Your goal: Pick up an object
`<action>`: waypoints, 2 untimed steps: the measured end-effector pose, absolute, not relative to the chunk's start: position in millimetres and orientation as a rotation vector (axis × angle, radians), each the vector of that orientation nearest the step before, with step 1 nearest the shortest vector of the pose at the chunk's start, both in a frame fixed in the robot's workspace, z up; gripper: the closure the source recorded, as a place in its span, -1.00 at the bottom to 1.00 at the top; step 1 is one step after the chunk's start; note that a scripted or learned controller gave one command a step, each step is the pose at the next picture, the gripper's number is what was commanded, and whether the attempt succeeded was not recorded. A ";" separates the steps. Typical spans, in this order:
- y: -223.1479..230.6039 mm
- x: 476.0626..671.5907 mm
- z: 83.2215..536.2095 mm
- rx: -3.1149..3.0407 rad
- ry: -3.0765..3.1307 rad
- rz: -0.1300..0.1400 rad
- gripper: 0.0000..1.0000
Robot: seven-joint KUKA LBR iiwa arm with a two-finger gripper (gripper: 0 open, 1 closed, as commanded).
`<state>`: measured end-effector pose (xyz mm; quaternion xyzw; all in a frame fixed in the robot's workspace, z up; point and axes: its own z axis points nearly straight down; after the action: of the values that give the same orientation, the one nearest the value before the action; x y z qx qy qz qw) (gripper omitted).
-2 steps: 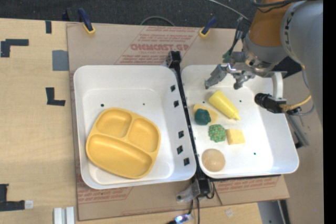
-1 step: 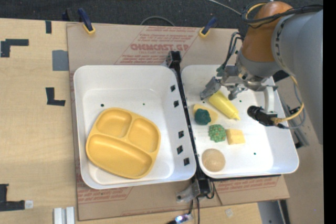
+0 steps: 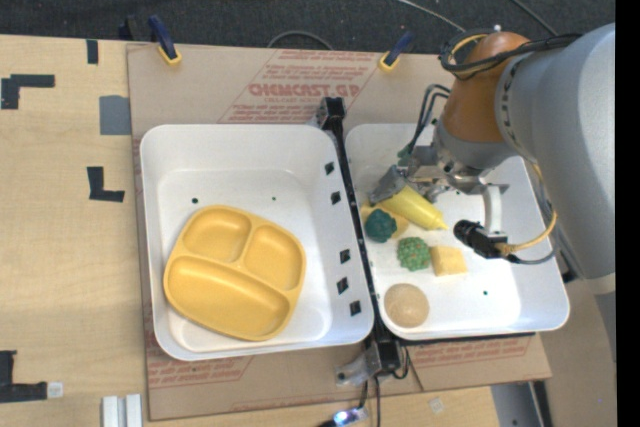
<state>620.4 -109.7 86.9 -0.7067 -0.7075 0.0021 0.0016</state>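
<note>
Lighting's pretty even and bright, looks like it comes from overhead. The two shallow white plastic bins (image 3: 240,147) are close to blown out, rims going almost featureless. The glossy yellow divided plate (image 3: 235,271) has soft highlights along its ridges. Shadows are weak and short. The big grey robot arm (image 3: 575,145) is soft, a bit out of focus. Overall slightly grainy, low-res.

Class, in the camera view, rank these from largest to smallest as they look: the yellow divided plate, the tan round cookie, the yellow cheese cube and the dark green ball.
1. Yellow divided plate, by far the largest.
2. Tan round cookie.
3. Yellow cheese cube and dark green ball: these look too alike to rank.
</note>
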 end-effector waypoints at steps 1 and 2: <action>-108.5 621.5 100.0 -2.217 -2.224 0.003 1.00; -103.9 618.4 143.4 -2.220 -2.224 -0.003 1.00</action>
<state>618.4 -103.9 143.4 -0.7065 -0.7078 -0.0008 -0.0006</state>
